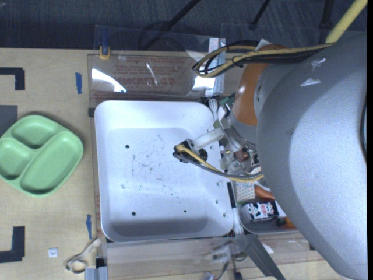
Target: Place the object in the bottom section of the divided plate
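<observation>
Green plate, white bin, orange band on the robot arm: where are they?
green plate (53, 161): camera view, on its largest section.
white bin (151, 177): camera view, on its bare floor.
orange band (247, 98): camera view, on its middle.

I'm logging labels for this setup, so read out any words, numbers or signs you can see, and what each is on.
No text here can be read.
Clear sheet behind the white bin: faint reddish rows of print, too blurred to read.
Small packet under the arm: black, white and orange markings, too small to read.
Green plate: no print seen.
</observation>
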`<state>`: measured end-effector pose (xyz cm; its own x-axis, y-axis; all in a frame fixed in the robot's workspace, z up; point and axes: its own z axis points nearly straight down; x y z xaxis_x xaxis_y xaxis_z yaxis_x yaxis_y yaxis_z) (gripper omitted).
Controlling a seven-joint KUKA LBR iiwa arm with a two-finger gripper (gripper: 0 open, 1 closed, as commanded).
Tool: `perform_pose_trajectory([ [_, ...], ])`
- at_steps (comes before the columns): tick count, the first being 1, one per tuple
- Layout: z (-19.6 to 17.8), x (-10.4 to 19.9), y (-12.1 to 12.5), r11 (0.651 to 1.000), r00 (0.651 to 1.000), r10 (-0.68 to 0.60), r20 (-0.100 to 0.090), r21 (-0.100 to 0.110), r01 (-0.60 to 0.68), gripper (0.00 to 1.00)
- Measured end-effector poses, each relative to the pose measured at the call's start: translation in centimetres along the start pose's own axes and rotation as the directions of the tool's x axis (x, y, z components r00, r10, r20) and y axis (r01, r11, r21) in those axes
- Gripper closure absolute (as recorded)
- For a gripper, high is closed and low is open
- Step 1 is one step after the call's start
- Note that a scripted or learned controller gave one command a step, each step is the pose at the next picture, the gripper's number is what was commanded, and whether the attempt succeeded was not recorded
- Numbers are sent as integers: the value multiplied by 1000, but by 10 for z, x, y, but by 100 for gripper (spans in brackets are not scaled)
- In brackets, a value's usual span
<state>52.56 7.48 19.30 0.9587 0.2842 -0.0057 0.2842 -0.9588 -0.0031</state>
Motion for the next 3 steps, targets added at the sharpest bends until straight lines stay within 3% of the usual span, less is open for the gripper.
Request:
perform_pose_trajectory([
  [1,65,21,-65,996,996,90,-4,-1,-90,100],
  [2,70,105,-124,996,996,90,-6,-1,-90,100],
  [3,105,160,-110,996,996,87,-11,1,-87,100],
])
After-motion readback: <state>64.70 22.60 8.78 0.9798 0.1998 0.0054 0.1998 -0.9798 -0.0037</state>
